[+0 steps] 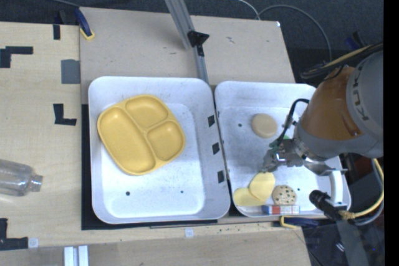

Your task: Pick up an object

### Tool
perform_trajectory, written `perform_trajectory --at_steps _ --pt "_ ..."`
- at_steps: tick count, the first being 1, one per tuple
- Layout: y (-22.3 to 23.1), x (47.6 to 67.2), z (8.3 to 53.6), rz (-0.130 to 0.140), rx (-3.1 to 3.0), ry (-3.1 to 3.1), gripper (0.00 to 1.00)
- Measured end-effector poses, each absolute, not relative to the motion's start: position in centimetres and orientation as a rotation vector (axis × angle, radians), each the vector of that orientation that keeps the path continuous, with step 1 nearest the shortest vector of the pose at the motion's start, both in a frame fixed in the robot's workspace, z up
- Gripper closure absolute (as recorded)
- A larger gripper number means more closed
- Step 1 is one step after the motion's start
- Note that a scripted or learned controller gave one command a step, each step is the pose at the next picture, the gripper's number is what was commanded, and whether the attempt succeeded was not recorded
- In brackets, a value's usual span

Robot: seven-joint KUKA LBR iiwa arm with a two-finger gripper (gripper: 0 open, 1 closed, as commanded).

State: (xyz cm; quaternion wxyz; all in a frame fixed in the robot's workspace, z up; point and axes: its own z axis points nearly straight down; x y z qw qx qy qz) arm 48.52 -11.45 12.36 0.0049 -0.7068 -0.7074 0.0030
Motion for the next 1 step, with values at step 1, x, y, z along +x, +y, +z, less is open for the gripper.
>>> perform_trajectory --at_steps 1 --pt "-12.64 48.84 9.16 -0.009 -2.229 -2.227 1.0"
